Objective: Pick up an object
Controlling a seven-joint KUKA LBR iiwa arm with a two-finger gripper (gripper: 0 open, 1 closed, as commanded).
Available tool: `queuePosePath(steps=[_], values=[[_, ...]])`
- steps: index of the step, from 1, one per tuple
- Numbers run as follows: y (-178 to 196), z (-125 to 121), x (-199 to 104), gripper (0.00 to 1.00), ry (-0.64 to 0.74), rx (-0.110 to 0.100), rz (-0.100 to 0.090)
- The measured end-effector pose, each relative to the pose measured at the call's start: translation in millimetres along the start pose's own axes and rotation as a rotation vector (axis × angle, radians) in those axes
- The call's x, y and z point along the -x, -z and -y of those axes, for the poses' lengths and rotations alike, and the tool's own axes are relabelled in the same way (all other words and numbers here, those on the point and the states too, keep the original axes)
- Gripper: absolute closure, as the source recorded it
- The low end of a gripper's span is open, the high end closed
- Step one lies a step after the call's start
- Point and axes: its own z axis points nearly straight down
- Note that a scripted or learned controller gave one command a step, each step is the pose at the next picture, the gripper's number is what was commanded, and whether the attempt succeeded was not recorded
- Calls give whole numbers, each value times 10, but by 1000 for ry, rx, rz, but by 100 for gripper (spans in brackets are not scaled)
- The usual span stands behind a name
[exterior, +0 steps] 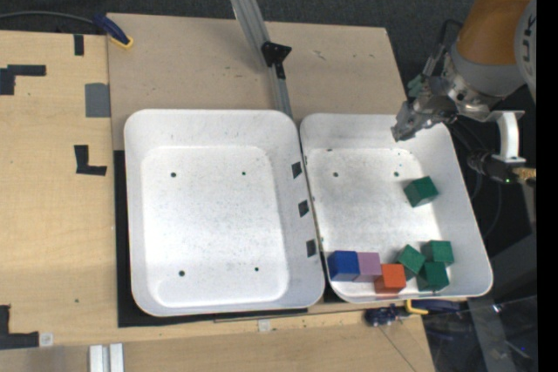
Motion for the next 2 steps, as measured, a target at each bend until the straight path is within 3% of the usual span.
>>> queuePosePath(steps=[1, 2], values=[[-142, -109, -548, 100, 0, -3, 0], [-58, -211, -1053, 100, 1, -1, 0]])
